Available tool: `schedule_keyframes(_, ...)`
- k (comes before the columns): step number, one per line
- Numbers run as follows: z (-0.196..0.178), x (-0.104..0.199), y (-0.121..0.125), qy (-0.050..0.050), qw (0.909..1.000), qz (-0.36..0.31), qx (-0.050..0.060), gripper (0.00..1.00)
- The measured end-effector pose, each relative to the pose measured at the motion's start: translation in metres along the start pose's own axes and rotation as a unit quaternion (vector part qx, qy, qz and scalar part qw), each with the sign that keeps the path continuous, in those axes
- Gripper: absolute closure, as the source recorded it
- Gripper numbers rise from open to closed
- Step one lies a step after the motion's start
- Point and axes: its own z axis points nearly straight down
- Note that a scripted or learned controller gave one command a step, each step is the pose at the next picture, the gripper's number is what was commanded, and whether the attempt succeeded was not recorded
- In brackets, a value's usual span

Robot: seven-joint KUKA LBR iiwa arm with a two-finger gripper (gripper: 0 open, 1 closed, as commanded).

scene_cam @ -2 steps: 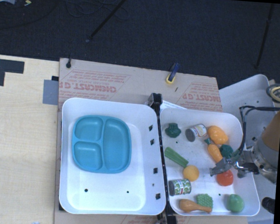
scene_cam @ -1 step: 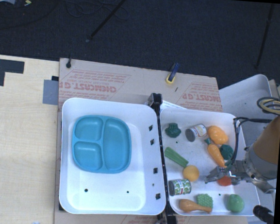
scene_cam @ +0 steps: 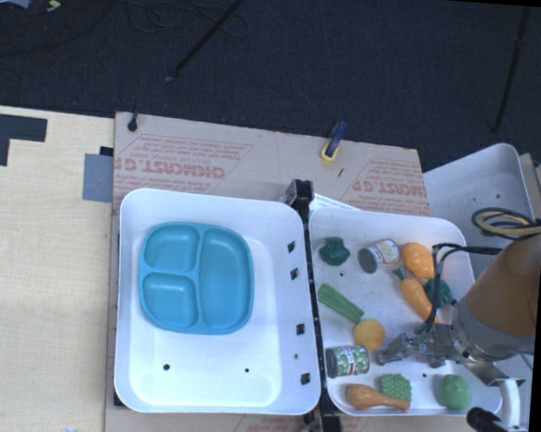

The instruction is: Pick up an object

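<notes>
The gripper (scene_cam: 408,347) is seen low in the right bin (scene_cam: 443,237), its fingers apparently spread and nothing pinched between them. A yellow ball (scene_cam: 368,334) lies just beside it, a small can (scene_cam: 347,360) below. A blue divided plate (scene_cam: 196,278) sits in the left bin (scene_cam: 143,378).

Blue plate (scene_cam: 196,278) in left bin (scene_cam: 128,339), toys in right bin (scene_cam: 363,230), tool (scene_cam: 409,350)

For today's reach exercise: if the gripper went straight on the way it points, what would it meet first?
Probably the round orange toy fruit, lying just ahead of the gripper in the right white bin; depth is unclear.
</notes>
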Motion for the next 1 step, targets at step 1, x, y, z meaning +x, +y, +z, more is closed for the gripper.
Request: schedule_keyframes(1,-0.0129,-0.0020,0.0005,0.000,1.0000,0.003,-0.001,1.00)
